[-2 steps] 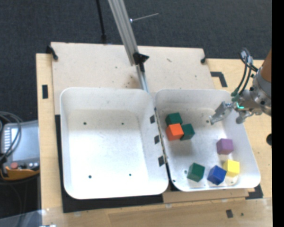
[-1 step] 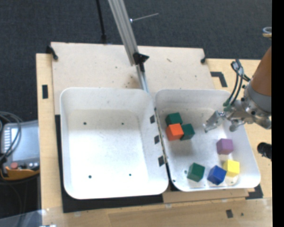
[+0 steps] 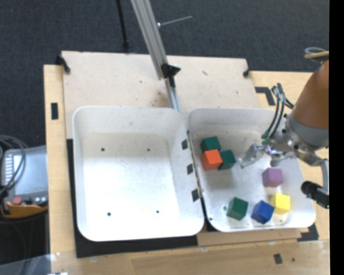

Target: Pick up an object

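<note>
Blocks lie scattered in the right-hand bin (image 3: 218,225), the one the gripper (image 3: 251,155) hangs over; the left-hand bin (image 3: 80,153) sits well off to the gripper's left. Nearest the gripper on its left is a tight cluster of three: a dark green cube (image 3: 210,144) at the back, an orange cube (image 3: 212,159) touching it in front, and a second green cube (image 3: 227,159) pressed against the orange one's right side, just beside the gripper's metal tip. Below and slightly left of the gripper, near the bin's front wall, sits another green cube (image 3: 237,208) on its own. Right of that, below the gripper, a blue cube (image 3: 263,211) and a yellow cube (image 3: 281,203) touch each other. A pale purple cube (image 3: 272,177) lies below and right of the gripper, close under the wrist. All are small, plain, solid-coloured cubes. The gripper itself points leftward from the grey arm (image 3: 309,132), low over the bin floor, its silvery tip near the cluster. How far apart its tips stand cannot be told from this slant, and no block is visible between them.
</note>
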{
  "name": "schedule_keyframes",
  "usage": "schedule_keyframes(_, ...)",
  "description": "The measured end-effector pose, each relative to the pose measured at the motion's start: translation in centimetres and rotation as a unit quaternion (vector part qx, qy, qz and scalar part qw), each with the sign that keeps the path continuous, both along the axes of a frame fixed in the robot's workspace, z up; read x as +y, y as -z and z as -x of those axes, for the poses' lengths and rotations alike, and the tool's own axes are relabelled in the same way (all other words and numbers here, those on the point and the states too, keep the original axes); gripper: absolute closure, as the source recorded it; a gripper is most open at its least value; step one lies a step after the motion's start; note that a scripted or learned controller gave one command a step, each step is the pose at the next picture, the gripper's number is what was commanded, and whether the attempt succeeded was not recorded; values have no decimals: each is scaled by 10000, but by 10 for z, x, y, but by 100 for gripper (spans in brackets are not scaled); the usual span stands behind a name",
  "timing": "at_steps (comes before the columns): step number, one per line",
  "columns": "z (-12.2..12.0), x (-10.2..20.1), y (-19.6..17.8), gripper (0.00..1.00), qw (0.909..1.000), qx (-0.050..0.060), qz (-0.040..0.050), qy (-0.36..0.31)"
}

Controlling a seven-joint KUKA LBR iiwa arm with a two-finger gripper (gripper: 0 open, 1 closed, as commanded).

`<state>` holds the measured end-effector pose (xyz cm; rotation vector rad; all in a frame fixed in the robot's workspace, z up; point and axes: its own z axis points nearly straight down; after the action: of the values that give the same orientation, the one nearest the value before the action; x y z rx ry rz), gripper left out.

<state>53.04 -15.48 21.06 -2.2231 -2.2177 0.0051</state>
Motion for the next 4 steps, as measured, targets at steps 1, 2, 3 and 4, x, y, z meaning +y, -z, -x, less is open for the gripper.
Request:
schedule_keyframes(1,2,-8,61,0,10000,6,-1,-4)
schedule_keyframes(2,-1,-8,46,100,10000,-45,-3,27)
schedule_keyframes(3,-7,0,-11,100,10000,-57,5,-34)
schedule_keyframes(4,-9,-1,-44,100,10000,-45,1,-36)
